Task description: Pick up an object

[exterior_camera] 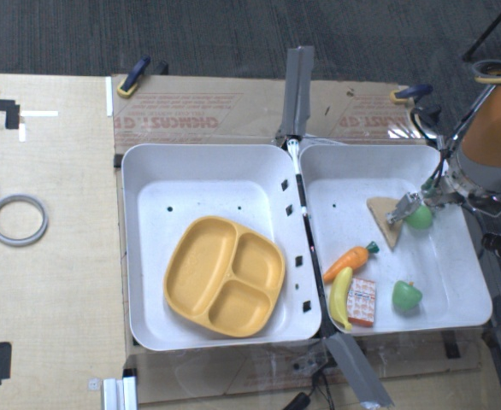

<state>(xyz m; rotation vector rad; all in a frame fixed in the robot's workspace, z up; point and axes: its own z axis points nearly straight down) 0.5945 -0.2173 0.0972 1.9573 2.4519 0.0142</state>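
Note:
The right bin [456, 314] holds several small items. A tan wedge [382, 216] lies near its back, with a green ball [421, 219] just to the right of it. My gripper [402, 211] reaches in from the right and hangs low between the two, over the wedge's right edge and touching or nearly touching the ball. Nothing is seen lifted. An orange carrot [350, 261], a yellow banana [341, 297], a small red and white box [362, 302] and a green pepper-like piece [407, 296] lie toward the front.
The left bin [148, 195] holds a yellow divided plate [225, 276]. A grey divider post [298, 92] stands at the back between the bins. A tape roll [17, 219] lies on the bench at the far left. Blue clamps [133, 76] sit along the cardboard's back edge.

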